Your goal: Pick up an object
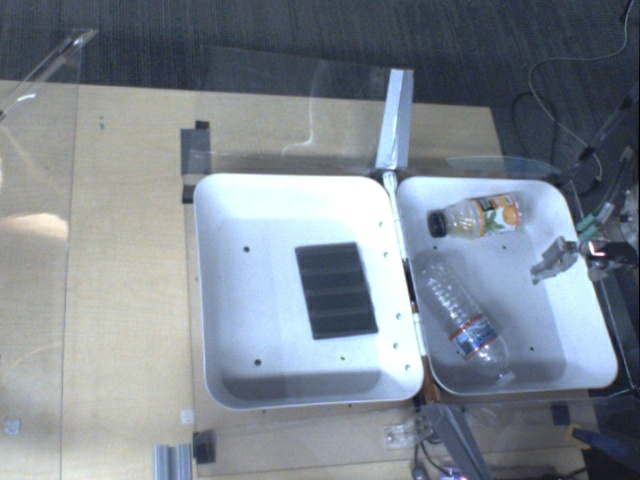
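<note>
Nearest you, in the right bin (600, 363), a clear crushed water bottle (462, 318) lies on its side, slanting from the bin's middle toward its near wall, blue label close to the near end. Left bin (215, 268) holds one dark ribbed slab (336, 289), flat, about centred. Further back in the right bin, a juice bottle (478, 217) with an orange label lies on its side, dark cap pointing toward the divider between the bins. The gripper (556, 258) sits at the right bin's right edge, well apart from both bottles, nothing in it; whether it's spread or closed, you cannot tell at this size.

Judgement: approach not started, any object counts. Go for the juice bottle: it looks rigid and lies clear of the walls. Come down over its mid-body with the closing direction across the short axis, not along it. The clear bottle is crumpled and likely to slip or flex; the slab looks too flat to get under.
</note>
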Tool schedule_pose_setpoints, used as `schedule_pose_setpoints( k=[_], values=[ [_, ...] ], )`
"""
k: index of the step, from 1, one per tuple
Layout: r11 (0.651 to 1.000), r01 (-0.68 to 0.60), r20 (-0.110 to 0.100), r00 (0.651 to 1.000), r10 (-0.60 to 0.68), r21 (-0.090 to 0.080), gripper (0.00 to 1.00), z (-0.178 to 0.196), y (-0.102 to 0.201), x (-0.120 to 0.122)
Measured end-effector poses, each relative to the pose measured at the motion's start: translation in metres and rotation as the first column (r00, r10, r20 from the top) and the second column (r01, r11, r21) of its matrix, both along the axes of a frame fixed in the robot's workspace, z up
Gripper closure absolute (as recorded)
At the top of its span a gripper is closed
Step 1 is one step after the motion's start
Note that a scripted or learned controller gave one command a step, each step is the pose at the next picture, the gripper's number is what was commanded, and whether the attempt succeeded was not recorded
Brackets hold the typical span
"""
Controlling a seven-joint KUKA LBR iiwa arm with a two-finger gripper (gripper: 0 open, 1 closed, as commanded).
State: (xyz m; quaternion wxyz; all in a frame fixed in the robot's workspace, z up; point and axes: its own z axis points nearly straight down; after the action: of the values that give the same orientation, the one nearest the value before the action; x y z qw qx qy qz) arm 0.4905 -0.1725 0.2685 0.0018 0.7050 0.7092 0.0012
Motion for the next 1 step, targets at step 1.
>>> schedule_pose_setpoints(
  k=[1],
  values=[
    [0.985, -0.172, -0.001, 0.985, 0.172, 0.000, 0.00, -0.1567, 0.0253, 0.0222]
  ],
)
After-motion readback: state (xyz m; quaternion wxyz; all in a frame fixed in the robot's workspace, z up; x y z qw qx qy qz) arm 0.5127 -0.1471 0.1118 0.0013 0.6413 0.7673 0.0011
